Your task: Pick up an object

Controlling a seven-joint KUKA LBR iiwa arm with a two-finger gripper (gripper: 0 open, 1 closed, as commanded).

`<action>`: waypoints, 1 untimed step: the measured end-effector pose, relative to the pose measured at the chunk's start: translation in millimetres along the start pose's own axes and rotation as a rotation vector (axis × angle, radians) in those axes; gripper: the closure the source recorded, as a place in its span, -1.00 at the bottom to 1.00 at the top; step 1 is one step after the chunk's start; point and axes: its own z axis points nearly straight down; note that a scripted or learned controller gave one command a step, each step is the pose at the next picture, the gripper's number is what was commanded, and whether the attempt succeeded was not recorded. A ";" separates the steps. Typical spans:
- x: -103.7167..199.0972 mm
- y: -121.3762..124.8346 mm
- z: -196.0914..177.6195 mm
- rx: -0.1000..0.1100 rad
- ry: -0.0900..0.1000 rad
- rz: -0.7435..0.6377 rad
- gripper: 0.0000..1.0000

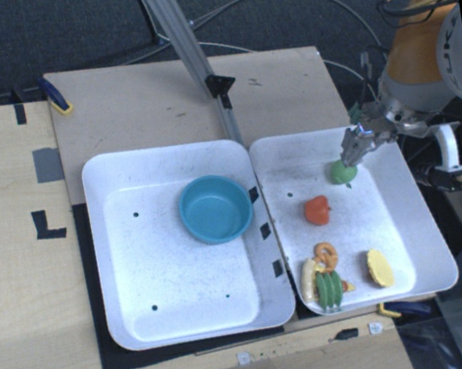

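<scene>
1. A green object (343, 173) was seen in the right bin (411, 220), near its far edge, with the fingers (353, 151) directly above it and apparently touching its top.
2. Whether the fingers were spread or closed could not be told; no grip on the object was shown.
3. The task was judged to be at the approach stage: nothing had been lifted, and closing and raising were left.
4. A red object (317, 210), a yellow piece (380, 269) and a green-and-orange cluster (325, 276) were lying nearer.
5. A blue bowl (215, 209) was seen in the left bin (146, 306).
6. Both bins were carried by a pale bench (132, 108) marked with black tape.
</scene>
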 end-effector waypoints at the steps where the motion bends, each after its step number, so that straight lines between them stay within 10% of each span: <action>1: 47.4 -10.7 -1.8 0.000 0.000 -0.003 1.00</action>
